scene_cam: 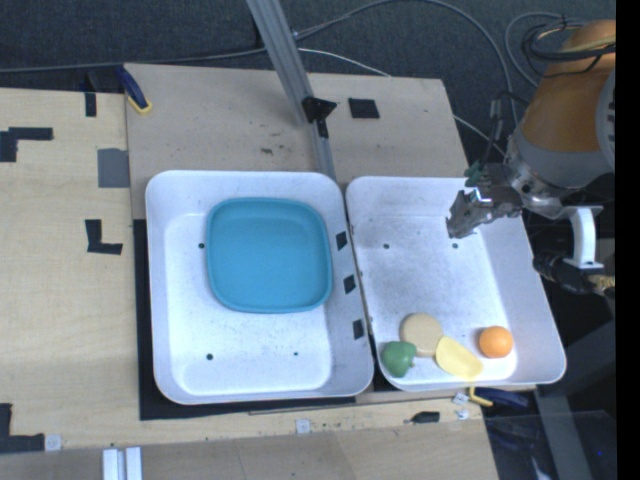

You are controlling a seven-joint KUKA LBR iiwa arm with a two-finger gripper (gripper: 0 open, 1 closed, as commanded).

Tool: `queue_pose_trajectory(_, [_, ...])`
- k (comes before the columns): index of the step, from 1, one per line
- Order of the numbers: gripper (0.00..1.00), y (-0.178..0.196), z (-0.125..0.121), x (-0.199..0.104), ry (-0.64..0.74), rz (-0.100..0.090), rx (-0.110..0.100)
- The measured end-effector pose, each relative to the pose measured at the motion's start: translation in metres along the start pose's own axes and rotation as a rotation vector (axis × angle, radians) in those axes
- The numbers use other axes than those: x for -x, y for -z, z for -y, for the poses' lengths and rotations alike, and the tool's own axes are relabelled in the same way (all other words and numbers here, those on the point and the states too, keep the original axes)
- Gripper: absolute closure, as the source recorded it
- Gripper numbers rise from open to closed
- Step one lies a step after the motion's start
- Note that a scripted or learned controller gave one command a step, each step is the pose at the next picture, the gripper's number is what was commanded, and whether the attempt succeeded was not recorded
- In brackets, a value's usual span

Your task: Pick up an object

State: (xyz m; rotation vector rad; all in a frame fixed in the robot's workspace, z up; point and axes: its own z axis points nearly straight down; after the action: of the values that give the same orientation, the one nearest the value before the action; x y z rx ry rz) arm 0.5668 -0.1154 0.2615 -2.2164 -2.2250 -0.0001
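Objects for picking lie bunched at the near end of the right bin (pixel 520 268): a green piece (pixel 398 356) at the left, a pale tan round piece (pixel 421 330) just beside it, a yellow piece (pixel 458 358) touching the tan one, and an orange ball (pixel 494 342) at the right, a little apart from the yellow. All four sit close to the bin's near wall. The gripper (pixel 462 218) hangs over the far part of the same bin, well apart from the cluster, with bare speckled floor between. Whether the fingers are spread or closed cannot be told; nothing shows between them. The left bin (pixel 175 298) holds a blue square plate (pixel 268 254). Both bins rest on the table (pixel 60 298), and a grey metal bar (pixel 290 58) slants across the far side.
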Motion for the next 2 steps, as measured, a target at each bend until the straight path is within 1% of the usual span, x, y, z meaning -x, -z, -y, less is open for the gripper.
queue_pose_trajectory(1, [1.0, 0.0, -0.013, -0.059, 0.002, 0.0, 0.0])
queue_pose_trajectory(2, [1.0, -0.008, -0.03, -0.118, 0.001, 0.0, 0.0])
